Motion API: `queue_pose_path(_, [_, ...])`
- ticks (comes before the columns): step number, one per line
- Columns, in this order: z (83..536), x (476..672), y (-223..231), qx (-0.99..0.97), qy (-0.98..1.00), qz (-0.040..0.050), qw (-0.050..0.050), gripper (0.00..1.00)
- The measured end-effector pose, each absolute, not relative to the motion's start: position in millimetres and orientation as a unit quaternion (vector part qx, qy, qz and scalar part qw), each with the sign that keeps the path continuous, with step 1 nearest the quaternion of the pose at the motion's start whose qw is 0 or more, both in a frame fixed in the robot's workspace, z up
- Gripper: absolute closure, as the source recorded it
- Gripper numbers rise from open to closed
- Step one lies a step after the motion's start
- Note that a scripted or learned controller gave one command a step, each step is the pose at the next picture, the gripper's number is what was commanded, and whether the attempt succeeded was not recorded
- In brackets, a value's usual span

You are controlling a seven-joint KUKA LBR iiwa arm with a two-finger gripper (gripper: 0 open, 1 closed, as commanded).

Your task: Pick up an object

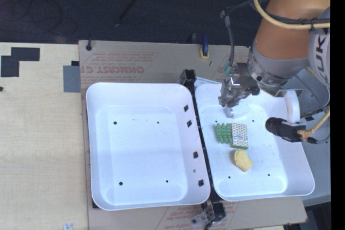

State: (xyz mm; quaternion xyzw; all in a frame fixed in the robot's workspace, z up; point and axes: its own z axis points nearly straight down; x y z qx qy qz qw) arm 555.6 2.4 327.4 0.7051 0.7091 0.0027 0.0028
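In the right bin lie a green and white block-like object and, just below it, a small yellow object. My gripper hangs over the upper part of that bin, a short way above the green and white object and apart from it. Nothing shows between its fingers.
The left bin sits beside the right one, with black clips along the divide between them. A black cylindrical part of the arm's gear juts over the right bin's right side. Brown cardboard underlies both bins.
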Motion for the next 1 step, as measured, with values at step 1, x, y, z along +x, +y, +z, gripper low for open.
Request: queue_pose_path(1, [290.6,513.7,-55.0,0.709,0.705,-0.0035,-0.003,1.00])
